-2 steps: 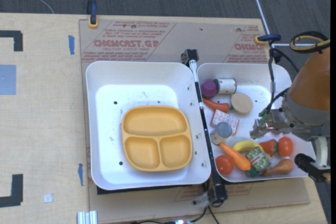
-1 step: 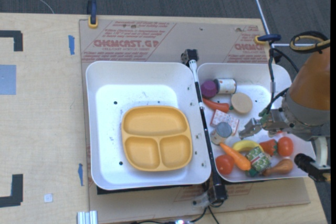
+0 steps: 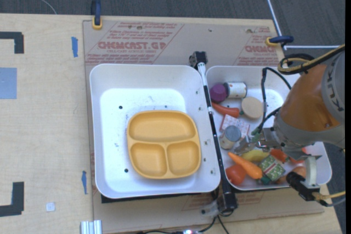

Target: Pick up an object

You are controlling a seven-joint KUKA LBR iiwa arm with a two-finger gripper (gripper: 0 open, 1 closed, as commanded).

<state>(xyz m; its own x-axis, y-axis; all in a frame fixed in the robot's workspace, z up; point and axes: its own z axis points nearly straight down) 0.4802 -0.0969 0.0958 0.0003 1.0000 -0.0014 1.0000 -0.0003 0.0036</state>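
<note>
Bench: wood top, my two white bins side by side.
Gripper [image 3: 255, 142]: down in right bin [image 3: 323, 175] among toys; I cannot tell its state.
Nearest: yellow piece [image 3: 256, 155] at 6 o'clock, carrot [image 3: 245, 166] at 7.
Left bin [image 3: 104, 118]: yellow divided tray [image 3: 163, 143].

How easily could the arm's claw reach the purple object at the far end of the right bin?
Probably yes. The purple object lies uncovered near the right bin's far wall, with nothing stacked on it; the claw sits over the clutter nearby.
</note>
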